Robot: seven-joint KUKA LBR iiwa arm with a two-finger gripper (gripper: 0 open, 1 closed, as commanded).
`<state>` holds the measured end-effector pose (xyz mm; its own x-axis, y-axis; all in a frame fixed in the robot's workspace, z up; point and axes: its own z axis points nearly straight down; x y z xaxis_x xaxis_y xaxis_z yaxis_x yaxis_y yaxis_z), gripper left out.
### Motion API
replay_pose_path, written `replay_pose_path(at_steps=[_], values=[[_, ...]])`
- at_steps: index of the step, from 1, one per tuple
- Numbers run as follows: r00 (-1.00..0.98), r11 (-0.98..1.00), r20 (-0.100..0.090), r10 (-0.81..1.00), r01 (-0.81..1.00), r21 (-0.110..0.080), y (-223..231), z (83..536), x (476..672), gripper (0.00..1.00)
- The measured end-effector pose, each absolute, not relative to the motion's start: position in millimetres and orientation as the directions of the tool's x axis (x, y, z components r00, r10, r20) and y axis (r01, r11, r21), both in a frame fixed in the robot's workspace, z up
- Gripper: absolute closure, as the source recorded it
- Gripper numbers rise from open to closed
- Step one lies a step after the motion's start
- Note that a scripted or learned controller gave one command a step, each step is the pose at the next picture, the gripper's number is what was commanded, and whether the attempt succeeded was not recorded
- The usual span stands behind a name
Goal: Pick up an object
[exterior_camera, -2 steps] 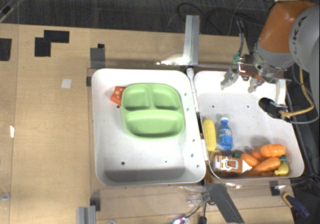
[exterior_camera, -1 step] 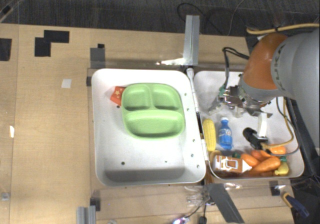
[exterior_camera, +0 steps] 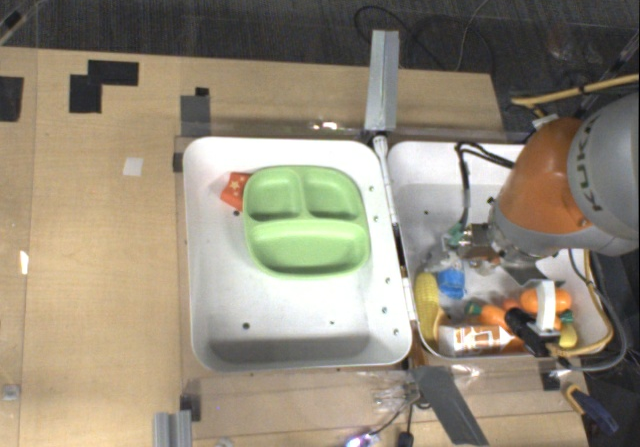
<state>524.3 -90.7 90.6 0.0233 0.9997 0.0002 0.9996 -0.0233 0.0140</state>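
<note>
Here, in the camera view, the gripper (exterior_camera: pixel 462 247) hangs low in the right bin (exterior_camera: pixel 425 175), just above a blue object (exterior_camera: pixel 452 284); whether the claw is wide or narrow cannot be told. A straight drop centred on it seems wise. The yellow piece (exterior_camera: pixel 428 300) and bin wall crowd its left; open room lies toward the bin's far end.

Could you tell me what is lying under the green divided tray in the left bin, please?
A red item pokes out from beneath the green divided tray's left edge, on the left bin floor. Only its corner shows; the rest, and anything else beneath the tray, is covered.
</note>
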Motion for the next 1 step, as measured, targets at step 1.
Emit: replay_pose_path(at_steps=[1], values=[[0.022, -0.022, 0.002, 1.000, 1.000, 0.022, -88.7, 102.6, 527.4, 1.00]])
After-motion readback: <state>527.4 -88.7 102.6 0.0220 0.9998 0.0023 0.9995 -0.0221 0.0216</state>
